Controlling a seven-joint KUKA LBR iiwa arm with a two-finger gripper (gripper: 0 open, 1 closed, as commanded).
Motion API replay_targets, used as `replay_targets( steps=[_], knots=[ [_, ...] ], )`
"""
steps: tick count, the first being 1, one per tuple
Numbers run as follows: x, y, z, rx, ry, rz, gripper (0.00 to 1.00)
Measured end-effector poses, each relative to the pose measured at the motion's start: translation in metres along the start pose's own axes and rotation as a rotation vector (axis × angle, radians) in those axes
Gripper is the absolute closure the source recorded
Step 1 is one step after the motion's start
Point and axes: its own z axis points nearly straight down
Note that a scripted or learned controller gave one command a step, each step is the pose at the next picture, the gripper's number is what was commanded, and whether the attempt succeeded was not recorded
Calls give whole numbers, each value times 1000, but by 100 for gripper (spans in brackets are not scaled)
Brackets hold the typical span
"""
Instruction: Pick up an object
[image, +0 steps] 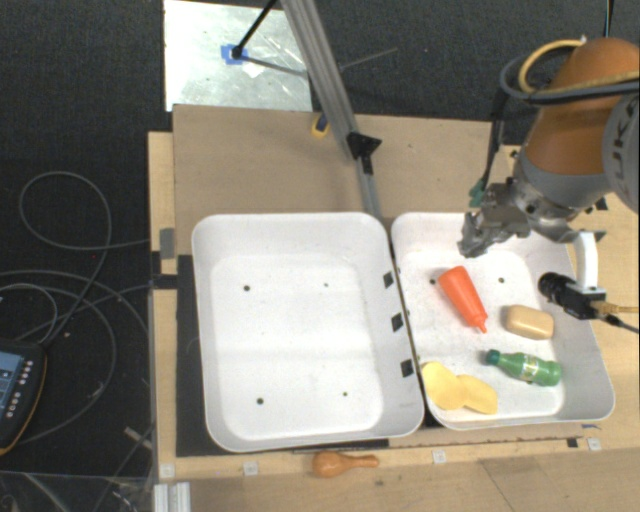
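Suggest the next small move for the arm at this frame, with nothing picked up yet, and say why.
Probably shift the gripper slightly toward the camera and lower it over the orange carrot. The gripper sits above the far edge of the right bin, and the carrot is the nearest item, lying apart from the tan block, green bottle and yellow pieces, so it looks easiest to reach.

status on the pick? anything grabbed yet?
Done: arm is over the right bin, gripper near its back wall. In hand: nothing visible between the fingers. Left: the whole grasp. Orange carrot, tan piece, green bottle and yellow pieces all lie on the bin floor.
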Motion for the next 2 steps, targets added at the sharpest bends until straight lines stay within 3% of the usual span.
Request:
replay_targets(
  steps=[2],
  knots=[
    [116,-4,12,1,1,0,100]
  ],
)
